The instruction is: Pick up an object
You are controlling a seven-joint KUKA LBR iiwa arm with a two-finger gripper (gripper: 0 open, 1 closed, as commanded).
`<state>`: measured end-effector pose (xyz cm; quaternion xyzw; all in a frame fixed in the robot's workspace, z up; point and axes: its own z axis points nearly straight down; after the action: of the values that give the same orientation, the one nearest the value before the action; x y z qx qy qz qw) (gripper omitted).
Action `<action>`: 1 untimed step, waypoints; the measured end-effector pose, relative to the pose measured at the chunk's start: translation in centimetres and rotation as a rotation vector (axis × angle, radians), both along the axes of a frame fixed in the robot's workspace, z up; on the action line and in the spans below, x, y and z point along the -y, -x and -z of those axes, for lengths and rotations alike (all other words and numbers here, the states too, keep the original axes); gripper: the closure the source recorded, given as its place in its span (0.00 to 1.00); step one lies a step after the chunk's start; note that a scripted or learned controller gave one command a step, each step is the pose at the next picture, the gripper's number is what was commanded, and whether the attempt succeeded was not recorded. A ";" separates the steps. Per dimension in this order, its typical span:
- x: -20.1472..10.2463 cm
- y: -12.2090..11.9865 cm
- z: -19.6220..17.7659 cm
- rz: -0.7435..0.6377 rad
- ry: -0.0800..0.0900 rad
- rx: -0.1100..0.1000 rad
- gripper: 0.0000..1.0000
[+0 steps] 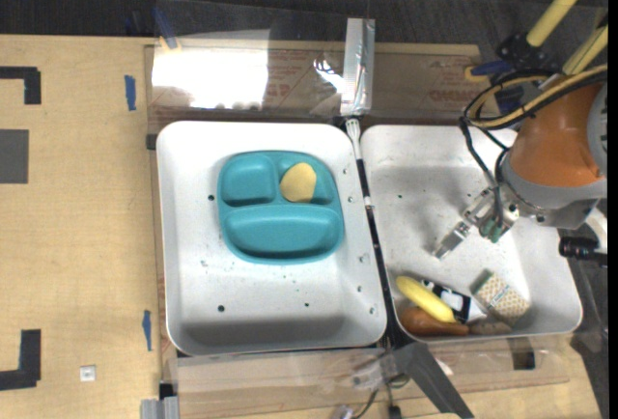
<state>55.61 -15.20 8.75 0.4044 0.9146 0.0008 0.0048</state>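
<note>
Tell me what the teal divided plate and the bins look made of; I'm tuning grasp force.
The teal plate looks like moulded plastic or silicone with a matte finish: uniform colour, rounded compartment edges, hardly any glare. The left bin and the right bin look like smooth, slightly glossy white plastic with soft rounded rims and dark specks. The gripper looks like bare metal, with bright highlights.

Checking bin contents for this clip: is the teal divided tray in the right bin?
No. The teal divided tray sits in the left bin, with a yellow object in its upper right compartment.
</note>
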 end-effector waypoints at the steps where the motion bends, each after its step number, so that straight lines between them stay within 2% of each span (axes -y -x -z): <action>1: 0.2 -1.1 -1.5 -0.110 0.000 -0.003 0.00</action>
<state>56.75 -15.41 10.22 0.3535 0.9354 0.0007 0.0035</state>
